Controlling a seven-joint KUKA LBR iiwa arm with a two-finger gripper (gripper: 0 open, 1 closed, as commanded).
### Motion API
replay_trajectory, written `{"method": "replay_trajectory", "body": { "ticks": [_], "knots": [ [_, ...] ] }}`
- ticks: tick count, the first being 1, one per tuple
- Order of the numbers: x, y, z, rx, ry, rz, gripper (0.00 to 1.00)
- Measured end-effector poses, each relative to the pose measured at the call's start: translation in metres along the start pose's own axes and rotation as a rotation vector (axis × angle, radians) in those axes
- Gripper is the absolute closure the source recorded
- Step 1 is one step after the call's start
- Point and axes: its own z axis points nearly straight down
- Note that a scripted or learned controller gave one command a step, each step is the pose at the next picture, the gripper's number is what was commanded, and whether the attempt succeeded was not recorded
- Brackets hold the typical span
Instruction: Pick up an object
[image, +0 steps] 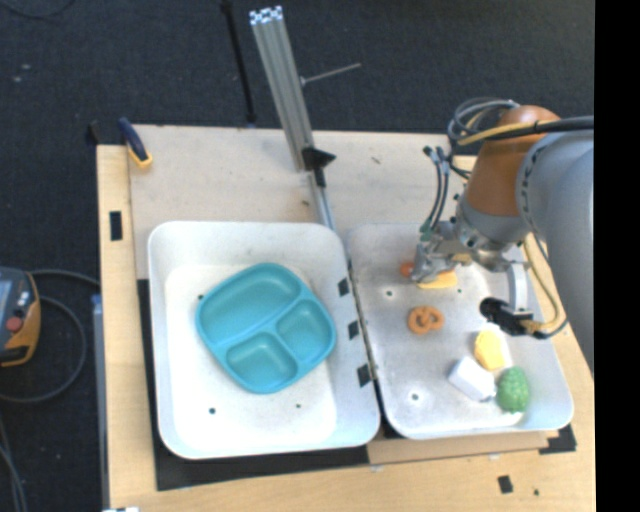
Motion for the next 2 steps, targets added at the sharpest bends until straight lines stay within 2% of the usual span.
{"method": "replay_trajectory", "body": {
  "ticks": [2],
  "knots": [
    [-0.007,0.012,-0.091,0.003,0.003,-0.005,1.0]
  ]
}}
